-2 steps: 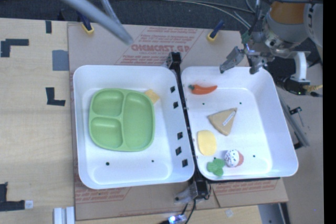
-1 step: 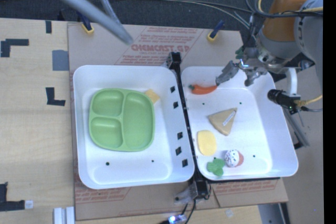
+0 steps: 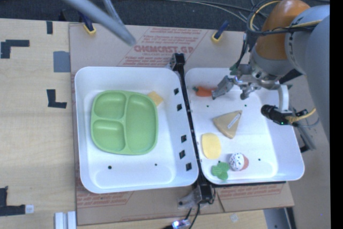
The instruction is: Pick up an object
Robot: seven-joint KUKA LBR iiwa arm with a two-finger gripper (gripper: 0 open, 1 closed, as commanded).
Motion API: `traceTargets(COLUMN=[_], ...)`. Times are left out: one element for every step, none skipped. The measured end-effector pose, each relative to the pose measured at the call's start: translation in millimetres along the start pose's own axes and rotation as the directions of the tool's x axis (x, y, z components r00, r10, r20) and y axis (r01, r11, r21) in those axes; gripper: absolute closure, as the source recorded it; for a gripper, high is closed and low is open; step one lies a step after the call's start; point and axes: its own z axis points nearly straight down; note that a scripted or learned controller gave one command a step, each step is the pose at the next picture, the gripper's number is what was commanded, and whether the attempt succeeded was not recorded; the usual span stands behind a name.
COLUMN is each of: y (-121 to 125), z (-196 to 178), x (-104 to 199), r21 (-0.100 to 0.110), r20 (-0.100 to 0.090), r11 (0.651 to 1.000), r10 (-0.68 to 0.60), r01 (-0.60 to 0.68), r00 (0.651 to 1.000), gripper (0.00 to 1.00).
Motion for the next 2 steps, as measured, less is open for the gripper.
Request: traceTargets(y=[-1, 0], z=[54, 41], x=[1, 2], r21=[-0.002, -0.006], r20=[0.000, 0.000], r11=[1.000, 1.000], r10=[-0.001, -0.002], r01=[0.001, 0.002], r00=[1.000, 1.000], gripper=[0.00, 1.00])
